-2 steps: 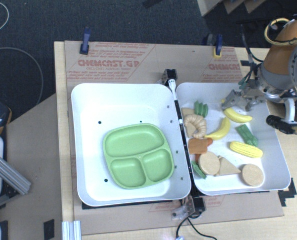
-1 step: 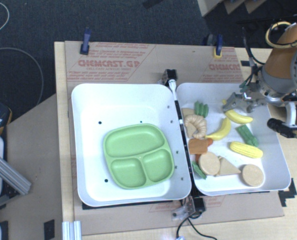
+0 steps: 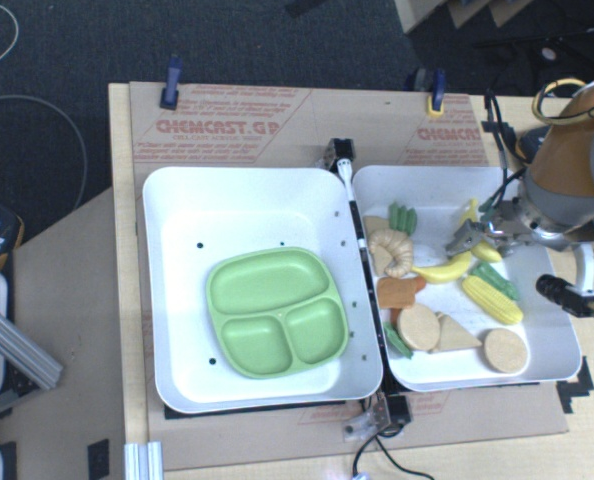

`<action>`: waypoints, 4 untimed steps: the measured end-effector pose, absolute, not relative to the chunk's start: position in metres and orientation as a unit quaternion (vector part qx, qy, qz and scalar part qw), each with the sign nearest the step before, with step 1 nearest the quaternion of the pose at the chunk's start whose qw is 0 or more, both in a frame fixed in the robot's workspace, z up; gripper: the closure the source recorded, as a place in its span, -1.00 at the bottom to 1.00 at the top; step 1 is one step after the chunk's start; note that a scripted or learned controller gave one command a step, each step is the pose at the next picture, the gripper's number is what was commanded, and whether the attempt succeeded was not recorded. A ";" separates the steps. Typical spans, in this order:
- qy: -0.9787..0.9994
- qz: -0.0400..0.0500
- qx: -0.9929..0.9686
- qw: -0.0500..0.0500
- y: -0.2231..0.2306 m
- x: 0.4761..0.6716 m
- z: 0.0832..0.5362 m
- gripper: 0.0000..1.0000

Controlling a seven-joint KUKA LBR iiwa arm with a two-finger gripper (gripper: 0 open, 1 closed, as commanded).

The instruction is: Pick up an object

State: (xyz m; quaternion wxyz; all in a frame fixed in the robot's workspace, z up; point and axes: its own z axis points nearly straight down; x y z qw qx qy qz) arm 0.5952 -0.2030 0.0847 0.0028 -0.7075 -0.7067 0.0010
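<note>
The gripper (image 3: 474,236) (grip state I cannot tell) hangs at right over the banana (image 3: 443,268): light, smooth, best taken mid-body.

A pale wooden table (image 3: 127,268) carries a brown protective sheet (image 3: 307,118) printed with red lettering, held at its far edge by a blue clamp (image 3: 170,83) on the left and a blue-and-yellow clamp (image 3: 436,90) on the right. Two shallow white plastic bins lie directly on the sheet, side by side and touching: the left bin (image 3: 177,268) and the right bin (image 3: 557,353)
</note>
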 end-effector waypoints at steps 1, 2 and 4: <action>-0.708 -0.001 -0.706 -0.002 -0.189 0.639 0.085 -1.00; -0.707 0.000 -0.707 0.006 -0.217 0.667 0.098 -1.00; -0.709 -0.003 -0.705 0.010 -0.215 0.668 0.088 -1.00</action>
